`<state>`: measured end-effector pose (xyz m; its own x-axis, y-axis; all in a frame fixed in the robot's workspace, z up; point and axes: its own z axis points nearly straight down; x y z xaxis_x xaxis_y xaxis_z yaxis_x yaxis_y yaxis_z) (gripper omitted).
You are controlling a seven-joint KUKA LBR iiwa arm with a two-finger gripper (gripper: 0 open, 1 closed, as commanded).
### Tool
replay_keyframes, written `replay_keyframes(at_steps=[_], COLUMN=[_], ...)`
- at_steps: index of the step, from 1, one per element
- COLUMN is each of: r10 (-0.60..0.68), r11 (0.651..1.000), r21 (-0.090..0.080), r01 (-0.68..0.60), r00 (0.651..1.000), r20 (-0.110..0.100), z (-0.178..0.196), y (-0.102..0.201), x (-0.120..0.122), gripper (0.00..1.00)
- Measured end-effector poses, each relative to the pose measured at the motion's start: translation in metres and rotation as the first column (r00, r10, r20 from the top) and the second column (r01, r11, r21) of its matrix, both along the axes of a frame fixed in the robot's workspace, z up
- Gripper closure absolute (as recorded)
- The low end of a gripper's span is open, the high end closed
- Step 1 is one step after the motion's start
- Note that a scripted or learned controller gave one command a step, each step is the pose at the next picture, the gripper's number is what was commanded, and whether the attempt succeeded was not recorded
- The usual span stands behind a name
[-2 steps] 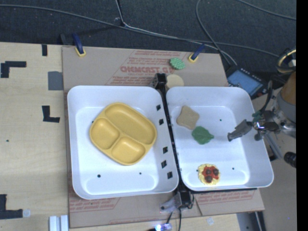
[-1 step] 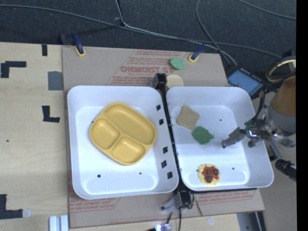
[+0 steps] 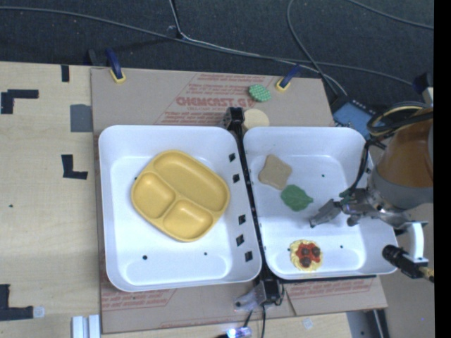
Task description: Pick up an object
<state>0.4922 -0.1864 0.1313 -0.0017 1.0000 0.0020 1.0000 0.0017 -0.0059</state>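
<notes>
Overhead, the gripper [image 3: 325, 215] hovers in the right bin [image 3: 331, 138], fingers spread, holding nothing.
Green piece [image 3: 296, 198] lies just at its 10 o'clock, tan bread [image 3: 274, 172] farther that way, pizza [image 3: 305, 254] at 7; yellow tray [image 3: 181, 195] fills the left bin [image 3: 113, 189].

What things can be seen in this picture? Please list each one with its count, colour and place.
bins: 2, white, side by side on the bench
divided plate: 1, yellow, in the left bin
toast-like piece: 1, tan, right bin, upper left part
leafy piece: 1, green, right bin, just below the tan piece
round piece with red topping: 1, yellow and red, right bin, near the front wall
waffle-patterned piece: 1, green, on the cardboard behind the bins
clamps: 2, blue and yellow, at the cardboard's back edge
cables: several, dark and grey, across the dark floor behind
gripper: 1, grey, over the right bin, right of the green piece
</notes>
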Motion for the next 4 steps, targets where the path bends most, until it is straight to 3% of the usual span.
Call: replay_keyframes(at_steps=[1,2,4], r10=[-0.001,-0.001,0.0], r11=[1.0,1.0,1.0], r21=[-0.004,-0.006,-0.003], r01=[0.001,0.001,0.0], r00=[1.0,1.0,1.0], r20=[0.006,0.01,0.009], z=[-0.049,-0.035,0.063], y=[0.0,-0.001,0.012], x=[0.0,0.002,-0.008], gripper=[0.0,1.0,1.0])
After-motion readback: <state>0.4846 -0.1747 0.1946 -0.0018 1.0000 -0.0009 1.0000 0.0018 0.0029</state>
